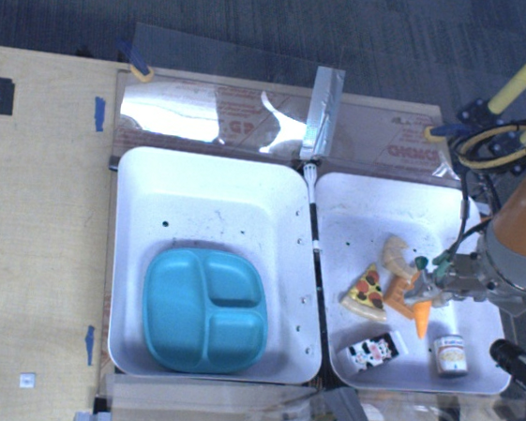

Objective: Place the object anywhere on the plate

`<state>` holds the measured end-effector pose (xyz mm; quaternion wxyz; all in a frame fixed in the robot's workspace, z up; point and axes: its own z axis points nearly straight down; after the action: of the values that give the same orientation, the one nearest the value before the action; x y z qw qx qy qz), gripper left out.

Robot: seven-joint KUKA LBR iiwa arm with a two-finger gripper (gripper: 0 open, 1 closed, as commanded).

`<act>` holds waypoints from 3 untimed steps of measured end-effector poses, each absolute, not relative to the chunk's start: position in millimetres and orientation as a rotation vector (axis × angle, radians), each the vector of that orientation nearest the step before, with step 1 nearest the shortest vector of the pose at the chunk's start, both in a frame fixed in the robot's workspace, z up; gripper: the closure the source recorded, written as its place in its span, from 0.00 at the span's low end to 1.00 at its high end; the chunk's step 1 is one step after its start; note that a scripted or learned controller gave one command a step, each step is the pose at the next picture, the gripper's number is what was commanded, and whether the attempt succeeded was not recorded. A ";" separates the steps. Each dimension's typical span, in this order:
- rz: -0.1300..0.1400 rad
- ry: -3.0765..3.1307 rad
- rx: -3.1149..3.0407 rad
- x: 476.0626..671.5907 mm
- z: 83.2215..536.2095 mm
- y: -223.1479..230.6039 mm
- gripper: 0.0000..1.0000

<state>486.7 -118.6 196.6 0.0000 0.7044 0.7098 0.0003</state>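
We find the gripper point(427, 288) low in the right bin point(357, 211), over a small heap of toy food. The thing nearest it is the carrot point(418, 313), orange, lying at the heap's right edge with its tip pointing down the view; we judge it the likely object, though this is not certain. It looks like light, rigid plastic, smooth and tapered, so it may slide out of a pinch near the tip; we advise a hold across the thick end. We cannot tell how the gripper stands or whether it has hold of anything.

Touching or just beside the carrot lie a pizza slice point(367, 293) and a pale bread piece point(395, 253). A cow point(372, 350) and a small jar point(450, 355) lie apart, nearer the bin's front. The blue plate point(162, 307), with three compartments, sits in the left bin point(153, 183), well apart.
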 end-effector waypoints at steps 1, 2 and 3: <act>-0.001 2.540 1.854 480.6 183.9 -32.2 1.00; 0.003 2.581 1.792 521.7 185.3 30.4 1.00; -0.001 2.574 1.809 494.8 185.2 99.6 1.00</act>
<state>494.8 99.6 185.2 -0.0020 0.5750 0.8181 -0.0003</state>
